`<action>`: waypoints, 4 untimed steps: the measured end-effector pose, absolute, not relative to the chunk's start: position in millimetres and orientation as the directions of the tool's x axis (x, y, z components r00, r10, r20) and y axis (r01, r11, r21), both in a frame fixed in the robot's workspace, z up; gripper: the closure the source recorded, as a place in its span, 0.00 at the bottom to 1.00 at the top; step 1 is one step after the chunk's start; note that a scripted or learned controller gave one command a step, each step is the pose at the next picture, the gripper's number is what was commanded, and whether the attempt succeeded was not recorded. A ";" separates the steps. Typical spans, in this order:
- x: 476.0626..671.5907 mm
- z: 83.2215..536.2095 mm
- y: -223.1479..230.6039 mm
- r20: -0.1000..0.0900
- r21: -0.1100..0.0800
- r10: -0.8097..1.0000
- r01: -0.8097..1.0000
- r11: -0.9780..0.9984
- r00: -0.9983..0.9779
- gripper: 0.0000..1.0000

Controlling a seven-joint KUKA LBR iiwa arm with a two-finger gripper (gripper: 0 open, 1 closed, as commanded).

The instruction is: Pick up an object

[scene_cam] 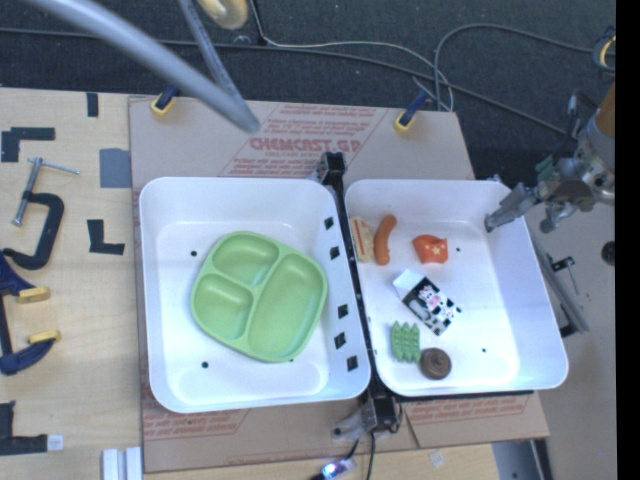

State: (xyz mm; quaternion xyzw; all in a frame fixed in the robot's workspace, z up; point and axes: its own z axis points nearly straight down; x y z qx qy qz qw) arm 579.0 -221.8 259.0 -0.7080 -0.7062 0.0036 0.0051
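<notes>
The tool (515,206) hangs at the right edge of the frame, over the upper right rim of the right bin (530,298); whether it is open or closed I cannot tell. The nearest thing, a red toy (431,248), lies left and slightly below it, with a sausage (383,238) farther left, standing lengthwise up the frame.

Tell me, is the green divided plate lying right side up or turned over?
Right side up: the green divided plate lies flat in the left bin, its three compartments opening upward, with nothing in them.
</notes>
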 end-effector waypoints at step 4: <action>570.2 133.3 -216.0 0.000 -0.005 1.000 1.000 0.002 -0.002 0.00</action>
